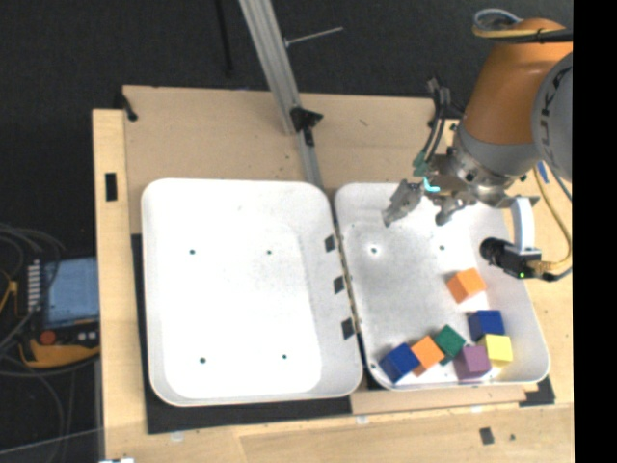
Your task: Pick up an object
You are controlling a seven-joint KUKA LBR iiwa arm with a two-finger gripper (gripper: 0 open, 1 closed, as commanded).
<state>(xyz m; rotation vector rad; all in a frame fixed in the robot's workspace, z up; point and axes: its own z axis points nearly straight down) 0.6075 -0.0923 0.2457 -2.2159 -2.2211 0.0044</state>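
Dark floor surrounds a pale wooden worktop [193, 133] that carries two shallow white bins side by side. A slanted metal post [275, 56] rises from the worktop's rear edge, and a blue-and-orange device with cables [60, 302] lies on the floor at 9 o'clock.

The left bin [241, 287] holds nothing visible. The right bin [386, 287] holds every candidate object, crowded toward its 5 o'clock corner: an orange block [467, 285] sits alone, and below it a blue block [487, 323], a yellow block [499, 347], a purple block [473, 361], a green block [449, 340], a second orange block [427, 352] and a second blue block [398, 362] lie touching or just beside one another. Judgement: the lone orange block is the easier pick, since fingers have room on either side; the clustered ones leave little.

The arm [511, 104] enters from 3 o'clock. Its tool [424, 203] hangs over the right bin's 12 o'clock area, fingers spread apart with nothing between them, well apart from all blocks. Judgement: the pick has not begun; the tool appears posed high and spread, ready to travel toward 5 o'clock and descend.

Risk, as judged: a descent into the cluster may nudge neighbours against the bin wall.
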